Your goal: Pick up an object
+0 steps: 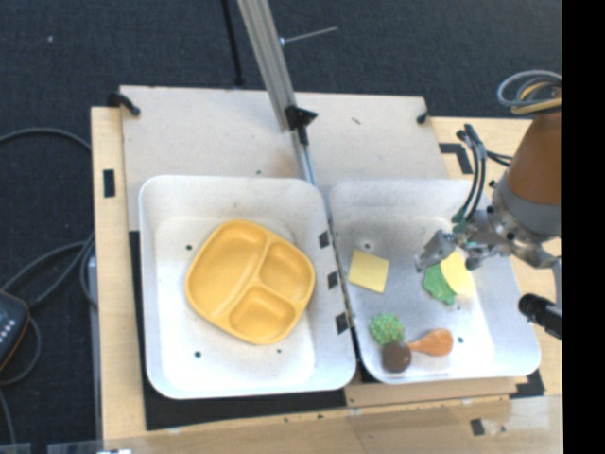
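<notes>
Hovering, the gripper point(452, 253), state unclear, sits just above the green-yellow toy point(446, 281).

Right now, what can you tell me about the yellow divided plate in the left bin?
The yellow plate is a rounded-square tray, seemingly plastic, split into three compartments by raised ridges. It lies flat and right side up, turned at an angle to the bin's edges, near the middle of the left bin. It rests on the bin's floor with nothing else touching it, and its compartments hold nothing.
</notes>
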`<state>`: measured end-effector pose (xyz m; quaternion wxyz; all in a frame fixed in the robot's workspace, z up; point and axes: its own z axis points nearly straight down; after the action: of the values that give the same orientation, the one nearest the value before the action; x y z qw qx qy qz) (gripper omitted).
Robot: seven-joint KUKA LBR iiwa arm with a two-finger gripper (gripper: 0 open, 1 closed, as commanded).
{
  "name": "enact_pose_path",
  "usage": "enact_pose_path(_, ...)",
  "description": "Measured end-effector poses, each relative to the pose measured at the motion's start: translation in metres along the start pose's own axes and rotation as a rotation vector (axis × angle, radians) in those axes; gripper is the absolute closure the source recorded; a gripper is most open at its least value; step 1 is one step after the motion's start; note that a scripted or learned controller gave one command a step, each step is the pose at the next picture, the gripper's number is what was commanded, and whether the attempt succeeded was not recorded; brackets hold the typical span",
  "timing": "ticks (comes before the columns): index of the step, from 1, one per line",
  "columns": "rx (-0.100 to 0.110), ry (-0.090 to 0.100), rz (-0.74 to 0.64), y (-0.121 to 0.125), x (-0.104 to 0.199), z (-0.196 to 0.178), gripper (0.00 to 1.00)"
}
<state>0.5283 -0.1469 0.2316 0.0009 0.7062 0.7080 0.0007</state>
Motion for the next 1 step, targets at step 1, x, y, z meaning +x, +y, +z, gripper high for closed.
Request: enact_pose_path(1, 0.000, 0.000, 0.001, 0.0000, -0.0001, -0.0001, 0.00)
